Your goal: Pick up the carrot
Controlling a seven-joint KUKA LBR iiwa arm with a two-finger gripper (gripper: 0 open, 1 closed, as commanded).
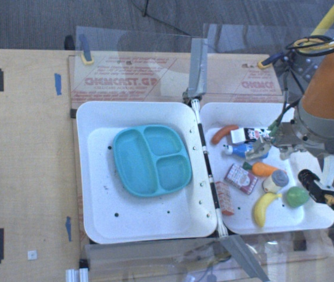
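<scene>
My gripper (260, 147) hovered over right bin (314, 223), beside tube (244, 150). Could not tell its state. Carrot (264, 169) lay in bin just below gripper, near banana (263, 208), not lifted. Grasp not made; descent, closing and lifting were left, I judged.

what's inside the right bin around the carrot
The right bin holds the carrot amid clutter: a banana, a green fruit, a small red packet and an orange sausage-like toy. The arm covers the bin's right side.
</scene>
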